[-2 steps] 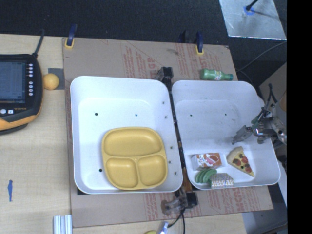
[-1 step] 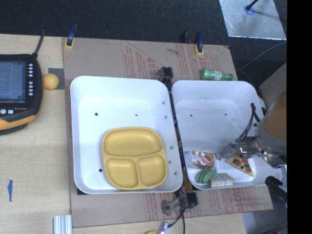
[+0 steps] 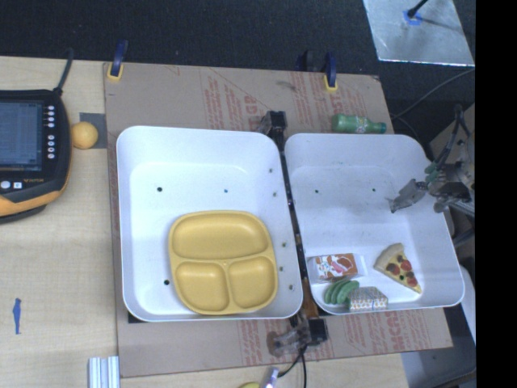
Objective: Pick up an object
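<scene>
Pizza slice toy (image 3: pixel 398 267) lies at lower right of the right bin (image 3: pixel 363 164), probably light, stiff, smooth plastic; best pinched across its narrow sides. Gripper (image 3: pixel 416 191) hovers above it, whether clenched I cannot tell.

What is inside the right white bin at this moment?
The right bin holds a pizza slice toy, a small red-and-white packet, a green piece and a small grey block, all near its front edge. The gripper covers part of the right side.
</scene>
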Motion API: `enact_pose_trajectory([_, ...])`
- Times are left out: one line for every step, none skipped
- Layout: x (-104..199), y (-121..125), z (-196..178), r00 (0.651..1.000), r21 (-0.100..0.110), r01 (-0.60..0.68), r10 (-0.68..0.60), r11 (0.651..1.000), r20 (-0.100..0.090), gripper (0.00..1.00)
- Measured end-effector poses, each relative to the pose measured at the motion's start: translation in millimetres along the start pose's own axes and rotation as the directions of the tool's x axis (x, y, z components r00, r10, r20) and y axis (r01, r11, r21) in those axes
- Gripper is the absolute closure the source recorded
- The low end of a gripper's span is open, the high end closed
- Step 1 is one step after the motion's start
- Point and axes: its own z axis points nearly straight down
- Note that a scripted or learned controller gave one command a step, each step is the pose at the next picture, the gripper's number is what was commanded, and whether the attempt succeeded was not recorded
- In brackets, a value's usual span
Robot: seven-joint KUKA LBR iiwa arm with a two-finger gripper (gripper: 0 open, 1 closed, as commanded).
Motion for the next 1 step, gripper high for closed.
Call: enact_pose_trajectory([0.6, -53.6, 65.8, 1.000, 0.003, 0.002, -0.002, 1.000, -0.001, 0.00])
